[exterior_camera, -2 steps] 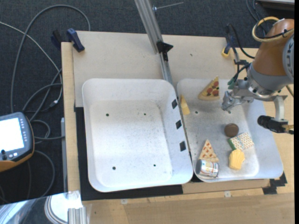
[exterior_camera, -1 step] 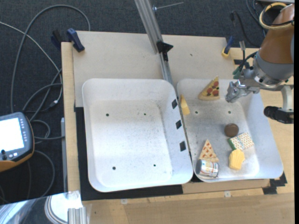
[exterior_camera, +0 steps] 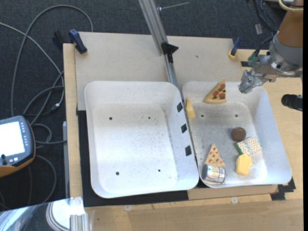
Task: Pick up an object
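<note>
The right bin (exterior_camera: 269, 129) holds several toy items. A pizza slice (exterior_camera: 216, 93) lies against its far wall, and a yellow piece (exterior_camera: 190, 109) sits at its left rim. A brown round piece (exterior_camera: 238, 134), a patterned packet (exterior_camera: 250, 145), a yellow corn-like piece (exterior_camera: 244, 164), a second pizza slice (exterior_camera: 214, 155) and a small can (exterior_camera: 214, 173) lie toward the near side. My gripper (exterior_camera: 246, 85) hangs over the bin's far right corner, to the right of the first pizza slice. Nothing shows between its fingers.
The left bin (exterior_camera: 130, 138) stands beside the right one. A metal pole (exterior_camera: 154, 23) slants down to the gap between the bins. Blue clamps (exterior_camera: 77, 40) grip the board's far corners. A pendant (exterior_camera: 14, 141) and cables lie on the floor at left.
</note>
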`<action>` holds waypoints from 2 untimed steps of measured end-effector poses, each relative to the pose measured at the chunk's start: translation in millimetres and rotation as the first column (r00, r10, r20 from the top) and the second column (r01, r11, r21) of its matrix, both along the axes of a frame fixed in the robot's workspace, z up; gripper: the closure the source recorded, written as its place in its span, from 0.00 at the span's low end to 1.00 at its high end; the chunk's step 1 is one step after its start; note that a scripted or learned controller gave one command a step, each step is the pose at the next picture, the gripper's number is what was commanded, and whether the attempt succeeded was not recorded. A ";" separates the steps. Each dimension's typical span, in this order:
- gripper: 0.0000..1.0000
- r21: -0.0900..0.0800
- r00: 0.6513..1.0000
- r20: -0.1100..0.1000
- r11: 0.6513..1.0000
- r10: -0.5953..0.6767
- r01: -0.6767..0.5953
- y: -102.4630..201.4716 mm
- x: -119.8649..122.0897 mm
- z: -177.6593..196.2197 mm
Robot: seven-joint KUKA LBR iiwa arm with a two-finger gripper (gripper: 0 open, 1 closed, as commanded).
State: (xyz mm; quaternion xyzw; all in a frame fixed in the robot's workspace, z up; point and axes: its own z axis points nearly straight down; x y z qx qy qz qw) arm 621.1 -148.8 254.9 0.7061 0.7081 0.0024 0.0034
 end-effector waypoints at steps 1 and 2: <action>1.00 0.000 1.000 -0.003 1.000 -0.001 0.001 0.4 1.1 15.6; 1.00 0.004 1.000 -0.011 1.000 0.003 -0.003 50.8 1.7 2.5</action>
